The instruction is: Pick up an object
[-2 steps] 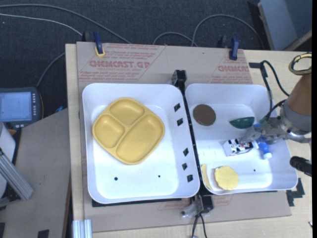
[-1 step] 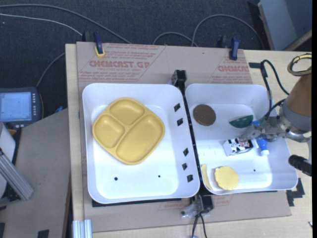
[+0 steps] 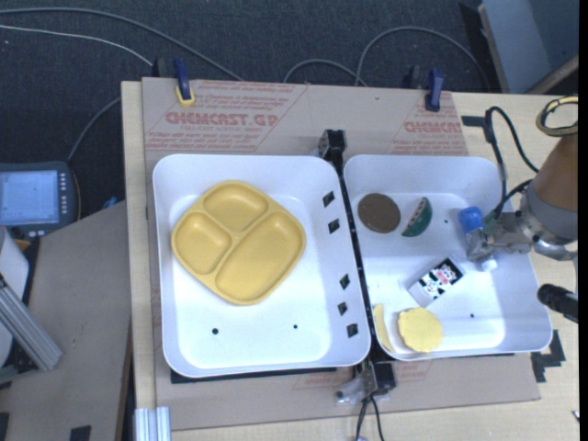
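Legibly, "CHEMCAST GP" is printed in red on the brown board (image 3: 230,108) beneath two white bins; dark carpet surrounds. Left bin (image 3: 184,338): yellow divided plate (image 3: 239,242). Right bin (image 3: 514,329): brown disc (image 3: 378,212), watermelon slice (image 3: 419,217), blue object (image 3: 470,219), patterned packet (image 3: 439,279), yellow round (image 3: 419,329). Gripper (image 3: 484,244) beside the blue object, finger state indiscernible.

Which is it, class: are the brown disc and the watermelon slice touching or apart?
Apart. The camera view shows white bin floor between the brown disc and the watermelon slice.

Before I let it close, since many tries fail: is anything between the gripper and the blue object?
Nothing visible. The gripper is in the right bin, just below the small blue object, with bare white floor between them.
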Motion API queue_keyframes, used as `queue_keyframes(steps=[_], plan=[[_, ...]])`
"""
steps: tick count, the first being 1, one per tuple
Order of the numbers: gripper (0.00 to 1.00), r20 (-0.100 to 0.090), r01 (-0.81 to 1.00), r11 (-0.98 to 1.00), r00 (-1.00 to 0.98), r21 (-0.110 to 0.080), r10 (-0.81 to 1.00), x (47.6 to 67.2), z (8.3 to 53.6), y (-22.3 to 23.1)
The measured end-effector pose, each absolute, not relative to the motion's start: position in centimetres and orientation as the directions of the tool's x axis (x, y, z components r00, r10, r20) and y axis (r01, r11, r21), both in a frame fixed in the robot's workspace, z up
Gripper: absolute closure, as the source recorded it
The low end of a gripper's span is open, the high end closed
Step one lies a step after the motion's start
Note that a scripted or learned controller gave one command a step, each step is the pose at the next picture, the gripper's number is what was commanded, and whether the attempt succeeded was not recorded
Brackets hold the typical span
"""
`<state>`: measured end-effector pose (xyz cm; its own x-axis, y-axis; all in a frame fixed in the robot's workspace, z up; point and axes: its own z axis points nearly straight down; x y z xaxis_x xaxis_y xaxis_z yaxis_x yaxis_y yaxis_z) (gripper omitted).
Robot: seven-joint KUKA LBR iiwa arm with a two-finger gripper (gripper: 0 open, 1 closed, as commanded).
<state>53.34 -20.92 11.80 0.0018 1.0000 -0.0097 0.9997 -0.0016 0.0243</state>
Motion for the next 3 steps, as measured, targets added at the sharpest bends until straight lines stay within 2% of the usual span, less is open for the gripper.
queue_keyframes(steps=[1, 2, 3], plan=[[1.0, -0.003, 1.0, 0.001, -0.001, 0.006, 1.0, 54.1, 16.9, -21.7], [1.0, -0.002, 1.0, 0.002, -0.002, 0.007, 1.0, 54.3, 21.5, -21.8], [1.0, 0.003, 1.0, 0.005, -0.005, -0.001, 1.0, 54.4, 21.2, -17.3]])
